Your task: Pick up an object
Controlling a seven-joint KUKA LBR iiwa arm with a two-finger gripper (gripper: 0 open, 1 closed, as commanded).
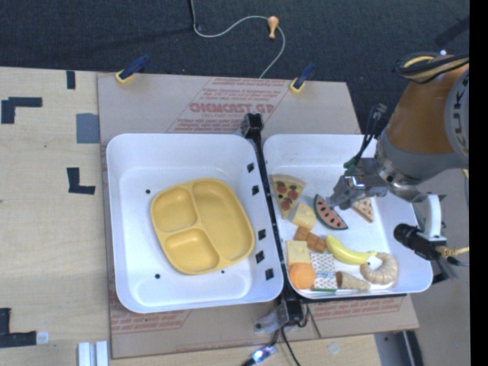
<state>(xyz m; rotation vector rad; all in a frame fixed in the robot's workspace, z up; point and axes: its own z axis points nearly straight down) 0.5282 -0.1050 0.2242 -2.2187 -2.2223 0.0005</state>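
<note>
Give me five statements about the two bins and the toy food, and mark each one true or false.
1. The yellow divided plate lies in the left bin. True.
2. The pizza slice lies on the yellow divided plate. False: it lies in the right bin, near the divider between the bins.
3. The banana lies in the right bin. True.
4. The gripper is over the left bin. False: it is over the right bin, close to the watermelon slice.
5. The orange sits at the far edge of the right bin. False: it sits at the near edge, in the corner by the divider.
</note>
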